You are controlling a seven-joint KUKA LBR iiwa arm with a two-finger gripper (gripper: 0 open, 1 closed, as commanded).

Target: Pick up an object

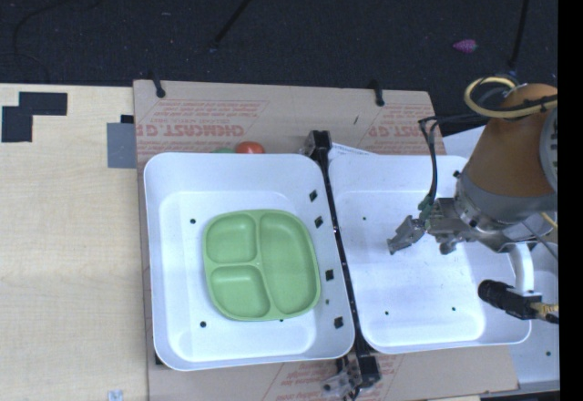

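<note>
Only pickable object I can see: a pale green three-compartment plastic plate [262,264], lying flat on the floor of the left white bin [173,199], roughly centred and clear of the walls. It sits low and wide, so I'd guess a rim pinch is the only workable grasp. The right white bin [401,326] is where the gripper [401,238] hangs, over bare floor near the bin's middle, pointing left toward the black divider clips [321,208]; nothing visible between its fingers, and I can't tell whether they're spread or closed at this angle. So the gripper and plate are well apart, in different bins. The grey-and-orange arm [510,153] comes in from the right. A small red-orange object [249,149] sits on the cardboard [273,117] just behind the left bin's back rim, outside it.
</note>
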